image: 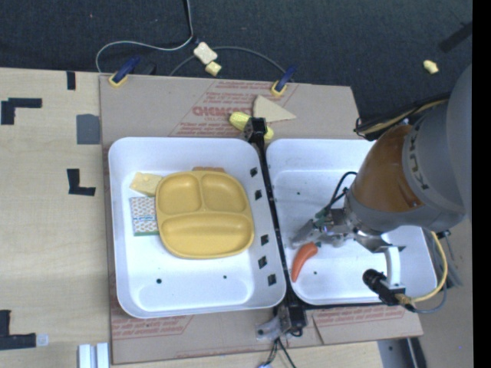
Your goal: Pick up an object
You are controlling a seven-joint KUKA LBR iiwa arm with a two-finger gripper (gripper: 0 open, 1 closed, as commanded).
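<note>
The gripper (321,231) hangs low in the right bin (349,286), its tip just above an orange carrot-shaped toy (304,258) that lies near the bin's left wall; whether it is parted or closed I cannot tell from here, the metal parts blur together. The bulky arm (406,179) covers most of the right bin's upper right, leaving bare floor along the top left and the bottom. A black divider strip (265,205) separates the 2 bins. In the left bin (192,290) sits 1 yellow 3-compartment plate (204,213), with a pale yellow block (144,182) and a small patterned card (143,215) tucked against its left side; the bin's lower part is open floor. Behind the bins, on the cardboard (153,106), lie a yellow scrap (239,119) and a tan wedge (273,110)
</note>
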